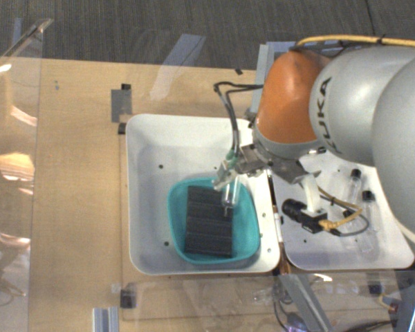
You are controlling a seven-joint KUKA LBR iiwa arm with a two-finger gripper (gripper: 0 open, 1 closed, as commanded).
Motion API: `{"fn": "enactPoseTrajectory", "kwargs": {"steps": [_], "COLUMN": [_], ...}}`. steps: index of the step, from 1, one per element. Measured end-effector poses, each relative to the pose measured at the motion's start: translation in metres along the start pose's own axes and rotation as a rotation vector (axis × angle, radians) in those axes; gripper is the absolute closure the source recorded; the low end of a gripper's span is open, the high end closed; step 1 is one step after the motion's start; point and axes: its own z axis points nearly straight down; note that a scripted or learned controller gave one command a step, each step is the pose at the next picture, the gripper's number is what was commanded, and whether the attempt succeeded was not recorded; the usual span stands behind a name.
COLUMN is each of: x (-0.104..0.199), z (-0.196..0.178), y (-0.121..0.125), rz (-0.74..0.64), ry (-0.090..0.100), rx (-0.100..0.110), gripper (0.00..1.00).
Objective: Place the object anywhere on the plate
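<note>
A teal plate (247, 221) lies in the front part of the left bin (149, 185). On it rests a dark, ridged rectangular object (209, 221), lying flat and covering much of the plate's middle. My gripper (227, 187) reaches in from the right and hangs over the object's far right corner, close to or touching it. The arm's orange band (290, 95) and grey body cover most of the right side of the view.
The right bin (373, 251) is partly hidden by the arm; a black part with yellow wires (311, 214) sits over it. A wall between the two bins runs just right of the plate. The wooden bench (69, 185) extends to the left.
</note>
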Motion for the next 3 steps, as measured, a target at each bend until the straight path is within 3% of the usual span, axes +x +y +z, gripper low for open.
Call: {"fn": "enactPoseTrajectory", "kwargs": {"steps": [1, 2, 3], "x": [-0.053, 0.066, -0.027], "z": [-0.104, -0.013, 0.0], "y": [-0.022, -0.052, -0.035], "rz": [0.09, 0.017, 0.155], "ry": [-0.002, 0.001, -0.001], "rx": [-0.005, 0.002, 0.0], "gripper": [0.0, 0.0, 0.0]}}
